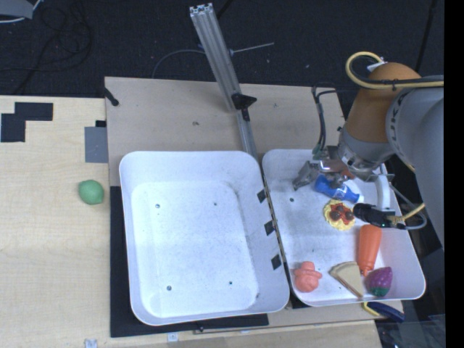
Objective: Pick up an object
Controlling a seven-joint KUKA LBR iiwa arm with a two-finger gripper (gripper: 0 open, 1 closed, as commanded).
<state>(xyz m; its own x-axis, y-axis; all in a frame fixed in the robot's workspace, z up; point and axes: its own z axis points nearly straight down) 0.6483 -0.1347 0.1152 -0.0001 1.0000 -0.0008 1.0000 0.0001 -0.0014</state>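
Note:
My gripper (313,174) hangs low over the far part of the right bin (304,223), under the orange wrist band. A blue object (337,189) lies right beside it, touching or nearly touching; whether it is gripped is hidden by the wrist. Further forward in the same bin sit a yellow and red piece (338,214), an orange carrot (368,246), a purple toy (379,280), a tan wedge (348,275) and a pink-orange toy (307,276).
The left bin (145,172) stands next to the right one, joined by black clips. A green ball (91,192) rests on the bench to the left. A slanted aluminium bar (221,56) rises behind the bins.

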